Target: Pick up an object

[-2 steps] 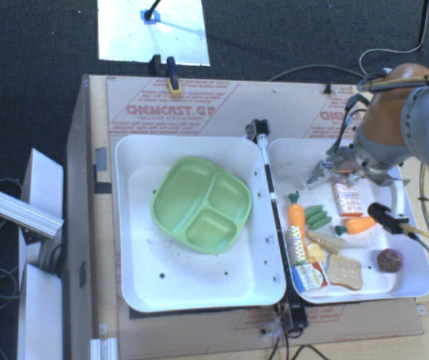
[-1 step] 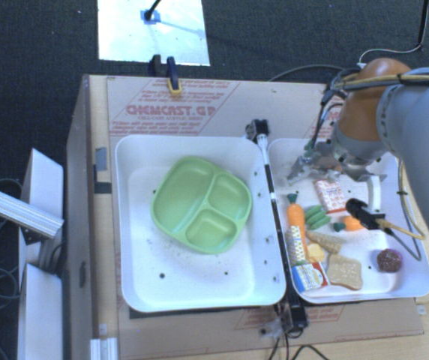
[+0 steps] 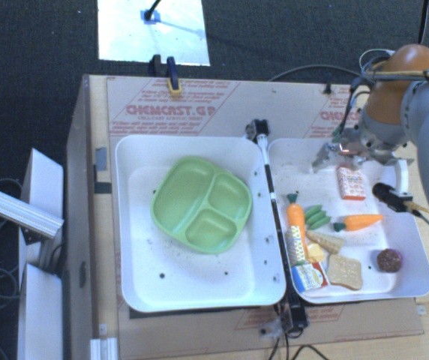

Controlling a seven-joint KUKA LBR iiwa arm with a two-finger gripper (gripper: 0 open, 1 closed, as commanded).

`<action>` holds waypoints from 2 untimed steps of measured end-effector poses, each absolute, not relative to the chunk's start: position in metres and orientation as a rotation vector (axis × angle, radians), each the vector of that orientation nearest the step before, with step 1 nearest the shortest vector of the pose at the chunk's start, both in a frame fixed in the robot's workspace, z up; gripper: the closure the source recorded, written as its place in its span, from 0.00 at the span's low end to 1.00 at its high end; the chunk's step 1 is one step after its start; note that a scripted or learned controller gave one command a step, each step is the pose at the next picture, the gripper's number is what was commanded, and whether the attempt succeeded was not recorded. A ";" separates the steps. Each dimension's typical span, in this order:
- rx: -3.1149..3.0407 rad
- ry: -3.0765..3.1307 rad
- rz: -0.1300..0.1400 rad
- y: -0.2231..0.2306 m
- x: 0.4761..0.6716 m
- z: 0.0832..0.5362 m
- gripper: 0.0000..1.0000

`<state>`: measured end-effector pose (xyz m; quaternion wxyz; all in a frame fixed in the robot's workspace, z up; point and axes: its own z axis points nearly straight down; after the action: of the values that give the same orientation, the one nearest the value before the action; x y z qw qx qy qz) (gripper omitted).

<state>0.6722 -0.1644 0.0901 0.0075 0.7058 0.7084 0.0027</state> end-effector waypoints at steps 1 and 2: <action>2.206 2.219 0.011 -0.114 0.672 0.090 0.00; 2.208 2.215 0.009 -0.155 0.617 0.090 0.00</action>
<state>0.6174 -0.1553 0.0902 0.0068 0.7060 0.7082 0.0029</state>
